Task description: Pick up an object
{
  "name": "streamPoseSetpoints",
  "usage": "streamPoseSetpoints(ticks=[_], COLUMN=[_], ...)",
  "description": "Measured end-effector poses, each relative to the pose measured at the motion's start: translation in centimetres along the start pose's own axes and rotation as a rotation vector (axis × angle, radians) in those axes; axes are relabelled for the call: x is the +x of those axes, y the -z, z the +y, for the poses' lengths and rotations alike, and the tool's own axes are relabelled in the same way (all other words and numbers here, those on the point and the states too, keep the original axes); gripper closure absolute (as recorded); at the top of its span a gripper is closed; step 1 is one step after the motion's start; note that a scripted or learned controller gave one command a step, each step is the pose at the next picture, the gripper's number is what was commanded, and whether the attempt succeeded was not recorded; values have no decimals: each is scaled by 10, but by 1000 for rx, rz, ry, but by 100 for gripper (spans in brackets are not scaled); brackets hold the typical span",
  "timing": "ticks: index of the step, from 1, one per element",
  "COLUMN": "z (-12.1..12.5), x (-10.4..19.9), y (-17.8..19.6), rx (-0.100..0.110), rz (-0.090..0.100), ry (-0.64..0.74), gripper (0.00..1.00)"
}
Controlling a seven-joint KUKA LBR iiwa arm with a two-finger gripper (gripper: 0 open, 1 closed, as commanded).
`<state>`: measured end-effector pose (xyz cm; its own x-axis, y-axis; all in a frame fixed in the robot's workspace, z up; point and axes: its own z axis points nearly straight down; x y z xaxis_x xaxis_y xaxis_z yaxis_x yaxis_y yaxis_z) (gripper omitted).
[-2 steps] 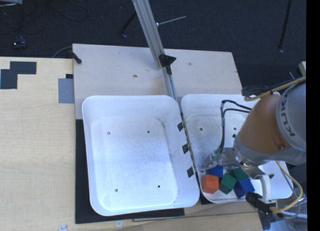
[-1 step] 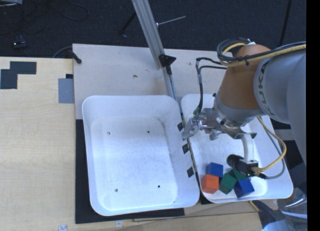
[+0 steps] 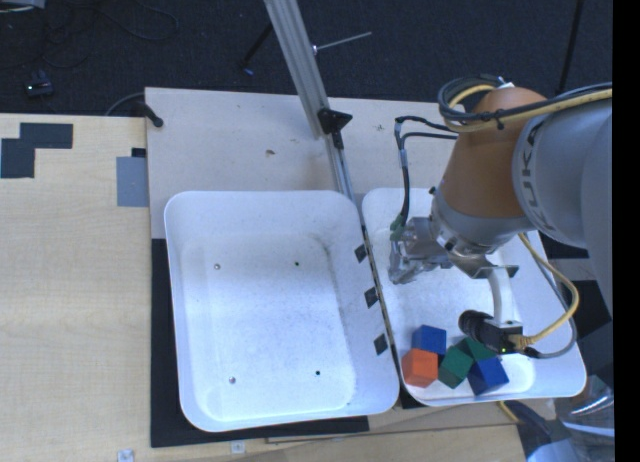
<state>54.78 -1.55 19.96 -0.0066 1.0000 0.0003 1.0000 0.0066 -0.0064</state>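
1. Toward the near end of the right-hand bin, as the camera saw it: four small blocks, the candidates for picking, huddled in one cluster.
   - far blue cube, at the cluster's far side, with its top face open to view.
   - orange cube, nearest the wall shared with the left-hand bin.
   - green block, wedged between the orange cube and the near blue block, apparently touching both.
2. Materials and form: the blocks looked rigid, matt and square-edged, in solid colours, likely wood or plastic. Both bins were shallow white trays with rounded corners and smooth, faintly speckled floors.
3. Gripper: bare metal, hanging over the right-hand bin's bare floor, beyond the cluster and apart from every block. It held nothing; whether it was open or closed could not be told.
4. Arm: grey casing with an orange band, reaching in over the right-hand bin.
5. Handling advice, as a judgement: the far blue cube seemed the best target, being nearest the gripper and the least hemmed in. A good approach would centre above it, square the jaws to two free flat faces, and descend straight. Crowding neighbours and the nearby bin wall risked a nudged or pinched miss.
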Motion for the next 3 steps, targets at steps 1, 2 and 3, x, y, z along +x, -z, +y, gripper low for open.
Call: streamPoseSetpoints(ticks=[1, 2, 3], z=[-3, -3, -1], x=[38, 37, 30], y=[-5, -5, -10], rx=[-2, -2, 0], rz=[1, 0, 0], ry=[-4, -2, -8], gripper=[100, 0, 0])
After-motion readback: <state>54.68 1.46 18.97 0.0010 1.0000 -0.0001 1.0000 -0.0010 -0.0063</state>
